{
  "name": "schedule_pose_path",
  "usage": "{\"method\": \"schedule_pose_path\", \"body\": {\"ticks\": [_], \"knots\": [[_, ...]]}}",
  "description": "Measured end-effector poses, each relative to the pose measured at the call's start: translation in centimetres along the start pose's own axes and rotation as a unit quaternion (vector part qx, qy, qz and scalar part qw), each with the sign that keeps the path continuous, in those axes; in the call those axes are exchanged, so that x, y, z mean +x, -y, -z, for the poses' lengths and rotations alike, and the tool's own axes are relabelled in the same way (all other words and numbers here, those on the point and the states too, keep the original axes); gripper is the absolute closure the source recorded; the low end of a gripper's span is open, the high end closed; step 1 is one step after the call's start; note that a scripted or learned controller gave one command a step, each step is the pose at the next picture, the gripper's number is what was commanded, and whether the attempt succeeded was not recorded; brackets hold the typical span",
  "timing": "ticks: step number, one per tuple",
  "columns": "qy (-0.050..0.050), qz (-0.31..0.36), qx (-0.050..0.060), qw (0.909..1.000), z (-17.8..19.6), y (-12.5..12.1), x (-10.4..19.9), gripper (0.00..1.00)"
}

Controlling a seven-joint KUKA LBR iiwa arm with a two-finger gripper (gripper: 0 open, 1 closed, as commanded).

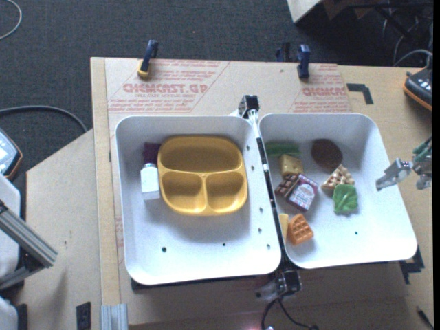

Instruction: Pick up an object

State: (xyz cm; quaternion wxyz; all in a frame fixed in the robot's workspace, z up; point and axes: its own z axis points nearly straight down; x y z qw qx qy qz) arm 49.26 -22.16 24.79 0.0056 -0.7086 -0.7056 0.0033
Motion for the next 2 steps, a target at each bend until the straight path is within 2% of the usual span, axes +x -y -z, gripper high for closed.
{"method": "schedule_pose_path", "body": {"ticks": [1, 2], "knots": [[0.002, 0.002, -0.007, 1.0000, 0.7, -0.3, 0.1, 0.00], [0.000, 0.002, -0.004, 1.0000, -3.9, 0.3, 0.6, 0.00]]}}
